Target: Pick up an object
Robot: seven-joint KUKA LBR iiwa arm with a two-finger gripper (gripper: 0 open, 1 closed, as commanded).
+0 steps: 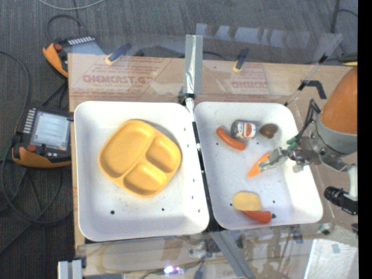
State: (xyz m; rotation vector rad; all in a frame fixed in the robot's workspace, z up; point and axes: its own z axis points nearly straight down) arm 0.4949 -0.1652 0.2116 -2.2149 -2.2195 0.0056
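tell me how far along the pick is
Done: the claw has reached into the right white bin, beside the small orange carrot-shaped piece. In hand: whether it grips that piece is unclear. Left: lifting something clear; the other pieces lie on the bin floor.

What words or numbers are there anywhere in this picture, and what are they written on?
"CHEMCAST": faded red print, seen mirrored, on the clear sheet behind the bins; the line under it is too blurred.
More red print further right: too faint to read.
Can label: too small.
Handheld pendant screen: too blurred.
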